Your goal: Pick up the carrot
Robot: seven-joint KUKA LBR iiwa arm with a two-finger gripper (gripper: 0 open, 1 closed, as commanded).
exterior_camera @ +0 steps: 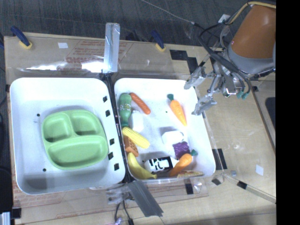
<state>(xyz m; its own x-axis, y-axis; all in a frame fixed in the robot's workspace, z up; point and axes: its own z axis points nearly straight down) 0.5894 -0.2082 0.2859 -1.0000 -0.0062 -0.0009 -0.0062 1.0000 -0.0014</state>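
Camera view: carrot (177, 111) lies flat in the right bin (202, 125), upper right part, near the right wall, green top pointing up-left and tip pointing down-right. It sits alone on bare white floor, apart from the other items. A second orange carrot-like piece (183, 163) is down near the bin's front edge, beside a purple vegetable (181, 149). A smaller orange one (140, 103) lies by a green cucumber-like item (124, 108) at the bin's left side. Also corn (135, 137), a banana (138, 168), a white block (172, 137) and a black-and-white packet (159, 163). Left bin (18, 125) holds a green divided plate (74, 137).

Progress: nothing done as far as visible. The carrot rests on the bin floor, not lifted, not touched. Left to do, as I judge it: move over the carrot, descend, close, lift.

Arm pose: the arm comes in from the upper right, orange band up top, wrist angled down-left. Gripper (202, 91) hangs above the right bin's upper right corner and rim, to the right of the carrot and apart from it. Fingers (193, 79) look spread, nothing between them; one points toward the bin's back edge, the other sits lower over the right wall. The gripper looks high off the floor, height hard to judge from this slant. The next move likely needs a short shift left plus a drop.
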